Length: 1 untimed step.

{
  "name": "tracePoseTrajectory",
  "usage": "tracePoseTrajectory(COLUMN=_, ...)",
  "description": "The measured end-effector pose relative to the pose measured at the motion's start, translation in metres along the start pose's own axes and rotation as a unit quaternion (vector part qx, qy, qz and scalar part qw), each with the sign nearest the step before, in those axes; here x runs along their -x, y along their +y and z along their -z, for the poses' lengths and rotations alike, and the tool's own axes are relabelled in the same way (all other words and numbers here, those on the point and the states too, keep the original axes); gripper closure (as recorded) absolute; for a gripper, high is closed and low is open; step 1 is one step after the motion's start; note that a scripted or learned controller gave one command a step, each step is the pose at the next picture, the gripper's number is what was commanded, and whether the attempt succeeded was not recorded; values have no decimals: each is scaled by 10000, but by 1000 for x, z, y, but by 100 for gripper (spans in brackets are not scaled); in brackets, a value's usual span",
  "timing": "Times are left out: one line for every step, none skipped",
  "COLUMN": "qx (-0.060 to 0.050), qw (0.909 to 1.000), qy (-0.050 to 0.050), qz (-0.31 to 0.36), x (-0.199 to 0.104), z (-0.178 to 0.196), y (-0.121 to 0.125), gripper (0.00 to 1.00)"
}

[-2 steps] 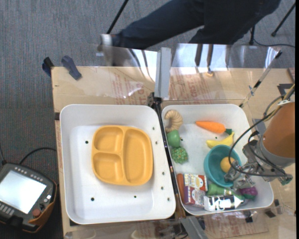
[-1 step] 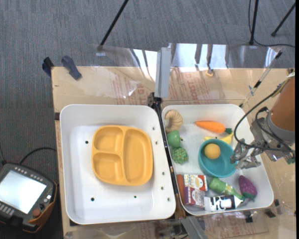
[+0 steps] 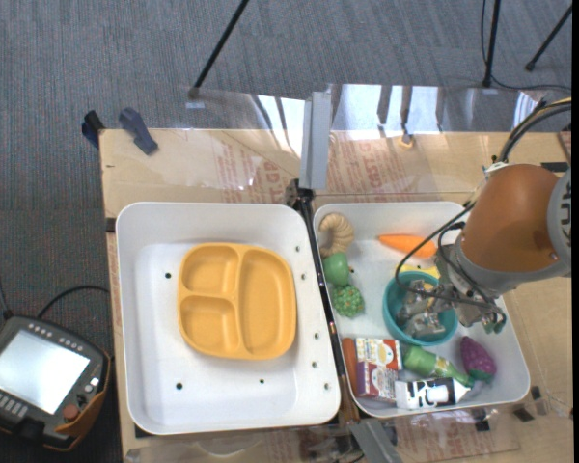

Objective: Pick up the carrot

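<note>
Hovering above the teal bowl (image 3: 420,309) in the right bin (image 3: 367,215), gripper (image 3: 427,309) sits near the carrot (image 3: 408,244), grip unreadable, likely mid-approach.

The right bin (image 3: 367,222) is crowded — carrot (image 3: 407,244) by its far wall, teal bowl (image 3: 401,318) beside it; bare floor lies between them.

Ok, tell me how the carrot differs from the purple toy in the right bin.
The carrot is orange, long and tapered; the purple toy is rounder and bumpy. The carrot lies near the far side of the right bin, partly behind the arm; the purple toy lies near the bin's front right corner. Both lie loose on the bin floor, outside the teal bowl.
</note>
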State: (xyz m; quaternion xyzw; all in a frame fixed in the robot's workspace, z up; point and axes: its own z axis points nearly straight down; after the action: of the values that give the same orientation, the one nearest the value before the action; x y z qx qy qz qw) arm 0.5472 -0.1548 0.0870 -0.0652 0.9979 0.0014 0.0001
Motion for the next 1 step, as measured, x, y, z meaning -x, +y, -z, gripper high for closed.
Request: tracePoseTrajectory(qx=-33, qw=9999, qy=-53, qz=149, x=69, z=70, y=-66, gripper=100)
